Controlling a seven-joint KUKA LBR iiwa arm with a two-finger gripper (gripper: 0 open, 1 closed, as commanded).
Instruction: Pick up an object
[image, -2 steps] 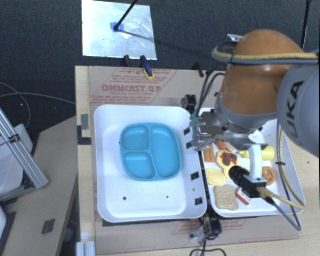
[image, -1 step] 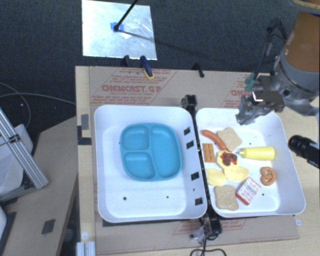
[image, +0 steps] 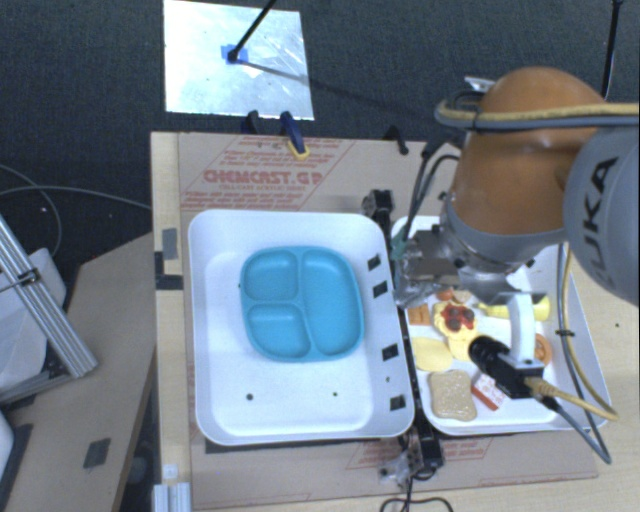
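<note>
- Reaching in from the right, the grey arm with its orange band hangs over the right-hand shallow white bin, covering most of that bin's upper half.
- The gripper sits low at the bin's upper-left corner, close to the divider between the two bins; whether it is apart or together cannot be told, and no item is seen clamped in it.
- Candidate items lie in the right bin's lower part: a pale yellow rounded piece, a tan speckled slab resembling bread just below it, a small red block beside the slab, and a red-and-dark cluster on a yellow base above them.
- A white cylindrical fitting and a black cylindrical fitting with cabling overlie these items.
- The left-hand shallow white bin holds a light blue three-compartment plastic tray, lying flat near its centre.
- Both bins rest on a brown cardboard sheet with red lettering.
</note>
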